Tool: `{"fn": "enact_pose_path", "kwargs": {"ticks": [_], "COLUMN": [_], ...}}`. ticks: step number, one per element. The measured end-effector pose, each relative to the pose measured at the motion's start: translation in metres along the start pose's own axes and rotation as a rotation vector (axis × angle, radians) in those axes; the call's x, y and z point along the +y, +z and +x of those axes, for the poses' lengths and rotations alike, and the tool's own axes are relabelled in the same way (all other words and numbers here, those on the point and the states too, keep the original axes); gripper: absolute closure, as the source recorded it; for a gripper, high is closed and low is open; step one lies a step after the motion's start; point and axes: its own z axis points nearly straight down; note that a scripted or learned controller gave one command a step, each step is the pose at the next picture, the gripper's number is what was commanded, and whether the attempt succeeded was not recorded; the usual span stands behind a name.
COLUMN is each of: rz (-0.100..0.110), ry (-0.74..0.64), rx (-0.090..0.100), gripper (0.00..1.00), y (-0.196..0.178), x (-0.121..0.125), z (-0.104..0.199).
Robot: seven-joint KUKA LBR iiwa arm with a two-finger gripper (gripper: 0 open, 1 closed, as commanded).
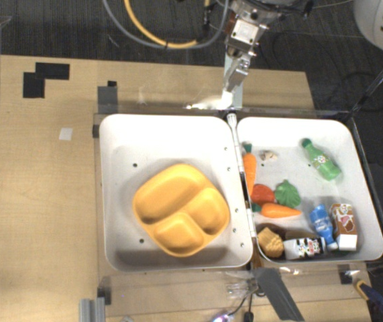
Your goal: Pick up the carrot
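While the end effector hangs above the bins' far edge w/ nothing held, its opening can't be told. Carrot lies in right bin, against left wall, near a 2nd carrot.

Black letters "KU", cut off by the frame edge, stand on the white arm housing at the upper right; the small packages' labels are unreadable.
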Motion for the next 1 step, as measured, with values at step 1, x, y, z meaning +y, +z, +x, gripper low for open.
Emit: {"fn": "enact_pose_path", "kwargs": {"ticks": [1], "rz": [0.001], "ry": [-0.168], "rx": [0.000], "gripper": [1.00], "y": [0.0005], "x": [-0.0460], "z": [0.0104]}}
